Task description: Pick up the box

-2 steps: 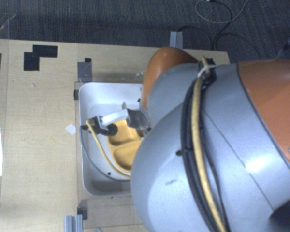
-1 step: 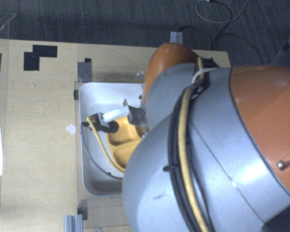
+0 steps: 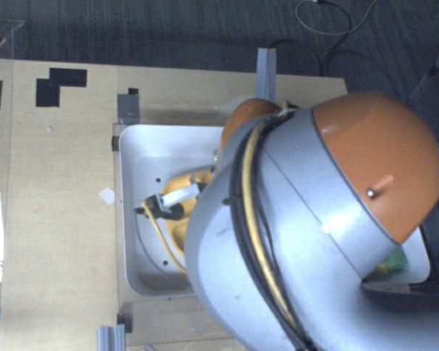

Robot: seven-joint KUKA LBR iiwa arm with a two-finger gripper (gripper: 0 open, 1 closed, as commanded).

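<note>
Gripper state cannot be told: the grey arm point(image 3: 300, 225) with its orange band point(image 3: 384, 159) covers the centre and right of the frame, hiding the wrist end over the left white bin point(image 3: 132, 218). Yellow and white shapes point(image 3: 177, 196) lie at the arm's edge in that bin; whether the box is among them is unclear.

lab: bench point(image 3: 58, 218), bin point(image 3: 143, 218), cables point(image 3: 329, 13).
</note>
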